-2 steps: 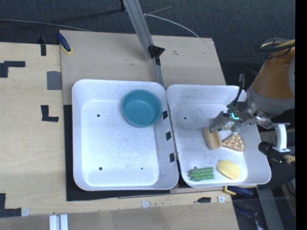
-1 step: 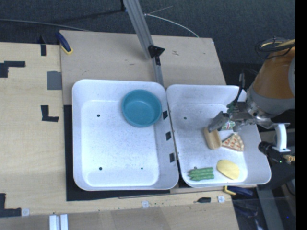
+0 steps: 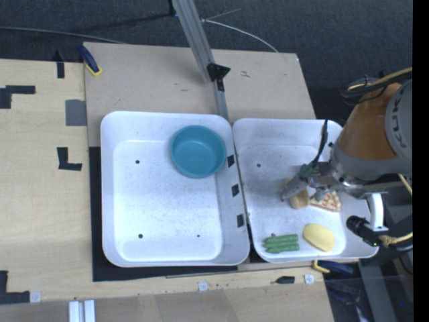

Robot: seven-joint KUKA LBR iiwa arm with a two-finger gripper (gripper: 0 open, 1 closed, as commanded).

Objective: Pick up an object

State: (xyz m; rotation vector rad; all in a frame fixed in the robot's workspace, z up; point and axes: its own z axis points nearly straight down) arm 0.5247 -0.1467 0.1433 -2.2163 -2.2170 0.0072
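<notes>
- We see the pincer (image 3: 295, 192) low in the right bin (image 3: 268, 146), with a small tan object (image 3: 299, 200) touching its tip.
- We cannot tell whether that object sits in the pincer or just beneath it.
- A pizza-slice toy (image 3: 326, 200) lies just right of the pincer.
- A yellow lemon-like piece (image 3: 318, 237) lies below and right of the pincer; a green bean pod (image 3: 281, 243) lies below it.
- A blue bowl (image 3: 198, 151) stands well left of the pincer, in the left bin (image 3: 127, 200).
- We read part of the arm's lettering, "KU" (image 3: 402, 123), above and right of the pincer.
</notes>
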